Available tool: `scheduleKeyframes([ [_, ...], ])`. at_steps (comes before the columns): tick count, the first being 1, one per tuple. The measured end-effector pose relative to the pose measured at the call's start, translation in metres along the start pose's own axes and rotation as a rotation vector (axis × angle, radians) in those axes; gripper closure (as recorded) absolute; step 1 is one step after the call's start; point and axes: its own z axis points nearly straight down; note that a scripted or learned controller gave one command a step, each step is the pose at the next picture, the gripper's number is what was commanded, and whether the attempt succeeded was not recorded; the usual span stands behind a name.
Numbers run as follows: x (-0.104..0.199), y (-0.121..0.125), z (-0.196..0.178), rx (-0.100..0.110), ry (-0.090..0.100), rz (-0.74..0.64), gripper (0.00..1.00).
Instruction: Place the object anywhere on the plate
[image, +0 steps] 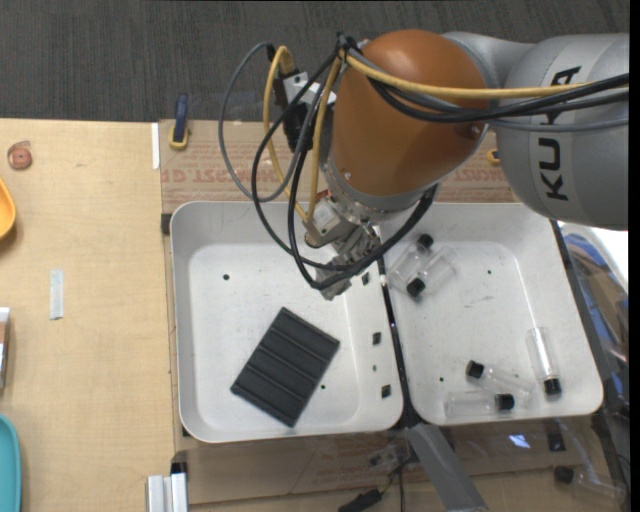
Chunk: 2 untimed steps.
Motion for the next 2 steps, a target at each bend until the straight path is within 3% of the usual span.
scheduleKeyframes([
  [1, 0.030, 0.074, -0.027, 0.000, 0.001, -0.190, 1.00],
  [2, 0.034, 0.002, 0.018, 0.000, -0.001, -0.530, 1.00],
])
